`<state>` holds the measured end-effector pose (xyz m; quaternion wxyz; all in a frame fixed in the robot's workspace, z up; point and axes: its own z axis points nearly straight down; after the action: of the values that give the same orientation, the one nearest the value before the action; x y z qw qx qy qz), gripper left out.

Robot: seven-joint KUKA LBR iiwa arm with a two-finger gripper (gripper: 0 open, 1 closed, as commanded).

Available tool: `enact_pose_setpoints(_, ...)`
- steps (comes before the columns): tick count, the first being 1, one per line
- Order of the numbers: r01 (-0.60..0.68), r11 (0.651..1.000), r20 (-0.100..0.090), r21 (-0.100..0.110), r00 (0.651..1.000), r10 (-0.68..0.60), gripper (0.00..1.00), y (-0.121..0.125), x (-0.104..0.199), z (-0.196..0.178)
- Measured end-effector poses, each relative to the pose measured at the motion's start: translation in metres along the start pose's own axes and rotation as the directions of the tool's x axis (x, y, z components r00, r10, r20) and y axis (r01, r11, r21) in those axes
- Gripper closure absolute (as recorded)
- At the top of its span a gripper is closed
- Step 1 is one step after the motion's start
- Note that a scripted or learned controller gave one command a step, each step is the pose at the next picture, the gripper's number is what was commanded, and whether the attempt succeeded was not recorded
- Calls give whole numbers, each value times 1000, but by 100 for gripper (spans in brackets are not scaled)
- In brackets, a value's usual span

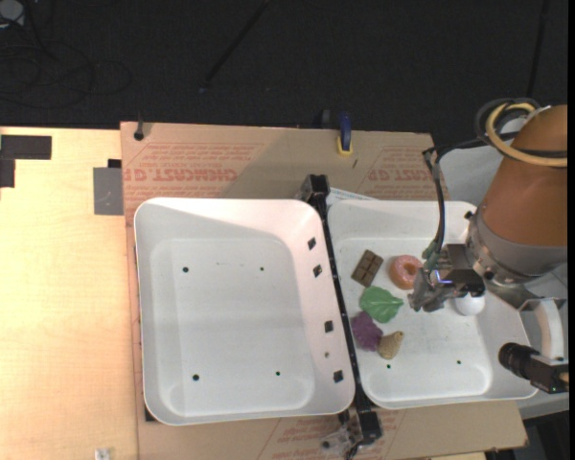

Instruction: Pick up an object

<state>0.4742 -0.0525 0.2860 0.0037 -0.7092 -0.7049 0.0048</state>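
1. from my remote seat i watch the arm (pixel 522 195) lean in over the right bin (pixel 431 391), its gripper (pixel 429 293) low among a small cluster of objects.
2. nearest the gripper lies an orange ring (pixel 403 271), just beside a green piece (pixel 380 304); a brown block (pixel 367 267), a purple lump (pixel 365 331) and a tan bit (pixel 391 344) lie close by.
3. whether the jaws are released or clenched, i cannot tell.
4. i judge this the approach-and-grasp step: nothing looks lifted.
5. next i would want a clean close on a single object, then a straight lift clear of its neighbours.
6. the left bin (pixel 163 353) sits alongside on the table (pixel 48 305).
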Motion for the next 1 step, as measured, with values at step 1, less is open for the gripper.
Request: enact_pose_setpoints(1, 14, 1000, -3, -12, 1000, -14, 100, 1, 77, -43)
